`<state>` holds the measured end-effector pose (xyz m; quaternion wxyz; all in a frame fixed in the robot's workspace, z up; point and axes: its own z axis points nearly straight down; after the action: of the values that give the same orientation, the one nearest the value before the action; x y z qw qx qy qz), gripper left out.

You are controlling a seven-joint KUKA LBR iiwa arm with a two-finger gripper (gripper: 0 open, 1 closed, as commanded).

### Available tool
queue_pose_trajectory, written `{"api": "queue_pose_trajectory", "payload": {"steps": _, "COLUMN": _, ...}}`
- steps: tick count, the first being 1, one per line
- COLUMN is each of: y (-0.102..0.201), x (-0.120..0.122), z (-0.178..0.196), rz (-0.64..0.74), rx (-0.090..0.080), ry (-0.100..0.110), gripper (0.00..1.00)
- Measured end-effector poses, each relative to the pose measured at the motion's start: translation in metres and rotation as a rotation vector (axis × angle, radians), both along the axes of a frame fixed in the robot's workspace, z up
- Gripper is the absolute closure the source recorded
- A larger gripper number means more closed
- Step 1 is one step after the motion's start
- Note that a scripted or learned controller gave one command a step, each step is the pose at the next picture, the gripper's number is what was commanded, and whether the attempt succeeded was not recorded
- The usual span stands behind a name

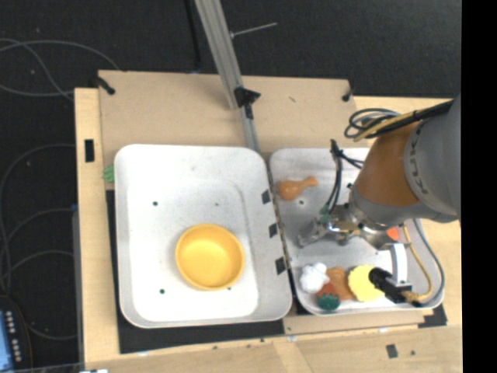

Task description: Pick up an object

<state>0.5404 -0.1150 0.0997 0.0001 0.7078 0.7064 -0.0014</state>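
Note:
My gripper point(320, 230) hangs low over the middle of the right bin point(299, 162), under the orange-banded wrist. An orange drumstick-shaped toy point(295, 186) lies just beyond it near the bin's left wall. At the bin's front edge sit a white fluffy ball point(313, 277), a small orange piece point(337, 277), a green piece point(329, 302) and a yellow rounded object point(361, 283). Nothing shows between the gripper and these objects. The arm hides the right part of the bin.
The left bin point(147, 177) holds a yellow bowl point(209, 256) toward its front. A grey metal pole point(221, 49) slants from the top down to the gap between the bins. Loose cables lie off the bench at the left.

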Motion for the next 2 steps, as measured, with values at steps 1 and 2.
{"api": "queue_pose_trajectory", "payload": {"steps": 1, "y": 0.0, "x": 0.001, "z": 0.012, "rz": -0.005, "rx": 0.002, "ry": -0.006, "gripper": 1.0}}
{"api": "queue_pose_trajectory", "payload": {"steps": 2, "y": 0.002, "x": 0.008, "z": 0.057, "rz": 0.005, "rx": 0.002, "ry": -0.008, "gripper": 1.0}}
